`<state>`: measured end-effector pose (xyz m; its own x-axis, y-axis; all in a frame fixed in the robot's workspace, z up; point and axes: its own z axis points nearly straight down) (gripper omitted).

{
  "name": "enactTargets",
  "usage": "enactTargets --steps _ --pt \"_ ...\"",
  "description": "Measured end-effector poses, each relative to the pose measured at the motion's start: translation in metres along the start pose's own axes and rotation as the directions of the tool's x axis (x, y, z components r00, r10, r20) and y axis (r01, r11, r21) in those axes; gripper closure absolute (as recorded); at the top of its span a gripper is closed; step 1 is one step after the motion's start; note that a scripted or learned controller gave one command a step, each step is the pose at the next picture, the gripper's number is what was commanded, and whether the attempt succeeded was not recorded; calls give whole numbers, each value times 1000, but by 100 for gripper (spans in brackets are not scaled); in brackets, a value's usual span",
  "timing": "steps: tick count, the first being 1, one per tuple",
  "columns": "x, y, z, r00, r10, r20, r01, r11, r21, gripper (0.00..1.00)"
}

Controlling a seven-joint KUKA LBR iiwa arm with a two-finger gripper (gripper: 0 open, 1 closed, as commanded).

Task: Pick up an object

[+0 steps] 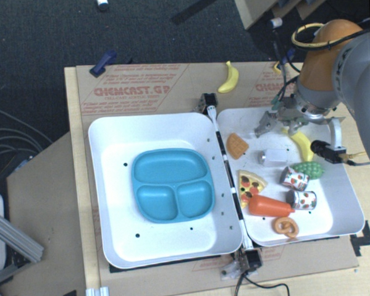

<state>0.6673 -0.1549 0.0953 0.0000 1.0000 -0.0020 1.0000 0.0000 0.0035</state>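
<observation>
**Right bin stocked, nothing lifted yet**

Status. The pick is not done. The gripper hangs low over the far part of the right bin, with nothing visible between its fingers. They look spread apart, though the metal parts blur together at this slant, so that reading is tentative. Left to do, in my judgement: settle on one item, close on it, lift it clear.

Right bin, contents:
- yellow banana, just beside the gripper on its near side, the closest candidate
- brown cookie-like piece, near the dividing wall
- small white block, mid-bin, pale against the floor
- green bumpy toy, touching or nearly touching a patterned can
- two patterned cans, lying on their sides
- pizza slice, by the dividing wall
- orange carrot, lying across the near half, its tip at the pizza slice
- pretzel, nearest the front rim

Left bin, contents:
- blue divided plate, three compartments, centred, nothing in them

On the desk, outside both bins: a second banana beyond the far rim, and a blue clip at the far left edge.
</observation>
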Motion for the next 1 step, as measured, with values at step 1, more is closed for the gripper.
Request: enactTargets --steps 1 --pt "-13 -1 11 1000 1 0 -1 1000 1 0"
